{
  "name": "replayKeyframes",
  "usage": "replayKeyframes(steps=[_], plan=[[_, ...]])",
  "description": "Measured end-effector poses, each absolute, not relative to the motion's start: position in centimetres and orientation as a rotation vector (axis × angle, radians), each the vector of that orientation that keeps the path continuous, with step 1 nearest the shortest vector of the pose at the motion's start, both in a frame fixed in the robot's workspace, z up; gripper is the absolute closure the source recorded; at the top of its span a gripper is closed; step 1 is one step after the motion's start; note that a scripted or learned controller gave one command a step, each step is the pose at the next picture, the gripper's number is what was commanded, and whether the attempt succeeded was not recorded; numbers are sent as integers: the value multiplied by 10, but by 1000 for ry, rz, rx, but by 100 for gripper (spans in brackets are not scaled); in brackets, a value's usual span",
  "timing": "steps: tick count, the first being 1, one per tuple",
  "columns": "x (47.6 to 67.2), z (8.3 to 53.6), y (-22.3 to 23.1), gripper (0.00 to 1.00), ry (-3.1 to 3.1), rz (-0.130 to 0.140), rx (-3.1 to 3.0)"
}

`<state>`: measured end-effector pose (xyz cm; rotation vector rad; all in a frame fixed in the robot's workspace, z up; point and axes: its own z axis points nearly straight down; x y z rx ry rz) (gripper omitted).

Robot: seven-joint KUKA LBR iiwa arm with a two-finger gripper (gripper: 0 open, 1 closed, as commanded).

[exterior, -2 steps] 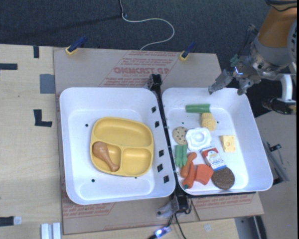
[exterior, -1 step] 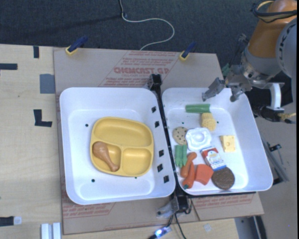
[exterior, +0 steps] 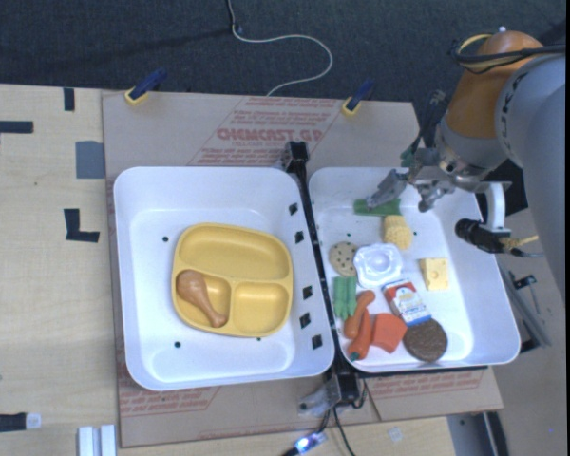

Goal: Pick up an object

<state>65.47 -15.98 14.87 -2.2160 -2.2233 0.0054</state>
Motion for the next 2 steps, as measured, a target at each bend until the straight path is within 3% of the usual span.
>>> replayKeyframes(steps=[1,2], plan=[[658,87,-154,0,-2224,5,-2216],[658,84,-153,0,-2224,4,-2218]])
